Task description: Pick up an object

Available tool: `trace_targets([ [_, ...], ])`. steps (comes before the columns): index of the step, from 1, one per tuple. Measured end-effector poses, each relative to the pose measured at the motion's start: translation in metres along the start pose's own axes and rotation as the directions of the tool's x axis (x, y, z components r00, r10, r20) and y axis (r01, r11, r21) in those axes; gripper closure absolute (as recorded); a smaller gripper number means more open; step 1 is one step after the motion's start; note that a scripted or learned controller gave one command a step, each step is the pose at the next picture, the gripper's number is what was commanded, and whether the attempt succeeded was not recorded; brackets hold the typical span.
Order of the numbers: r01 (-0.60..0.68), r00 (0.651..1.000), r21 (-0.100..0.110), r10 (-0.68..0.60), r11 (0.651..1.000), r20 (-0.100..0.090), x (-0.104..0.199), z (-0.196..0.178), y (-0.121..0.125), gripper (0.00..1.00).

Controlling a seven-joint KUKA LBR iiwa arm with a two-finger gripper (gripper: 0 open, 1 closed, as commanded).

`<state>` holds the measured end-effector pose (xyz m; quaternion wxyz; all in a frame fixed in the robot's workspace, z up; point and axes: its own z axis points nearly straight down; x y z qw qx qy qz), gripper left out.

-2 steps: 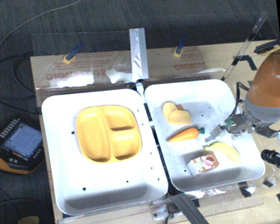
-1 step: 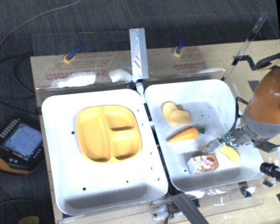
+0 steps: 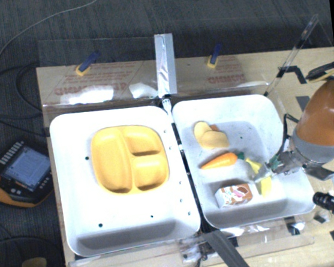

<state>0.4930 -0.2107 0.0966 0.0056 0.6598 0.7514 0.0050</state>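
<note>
The right bin holds a pale yellow rounded item, an orange carrot, a small printed carton and a small yellow piece. A yellow-green bit lies just right of the carrot's tip. My gripper is low inside this bin near its right wall, between the yellow-green bit and the yellow piece. It is too small and dark to tell whether anything is in it. The grey arm with its orange band reaches in from the right.
A yellow divided plate lies in the left bin. A ridge separates the two bins. A handheld controller lies on the floor to the left, off the bench.
</note>
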Motion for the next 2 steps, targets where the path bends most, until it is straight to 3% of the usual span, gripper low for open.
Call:
trace_targets([
  [1, 0.093, 0.996, 0.019, -0.093, 0.995, -0.004, 0.036, -0.143, -0.001, 1.00],
  [2, -0.014, 1.000, 0.019, 0.014, 1.000, -0.002, 0.049, -0.150, 0.001, 1.00],
])
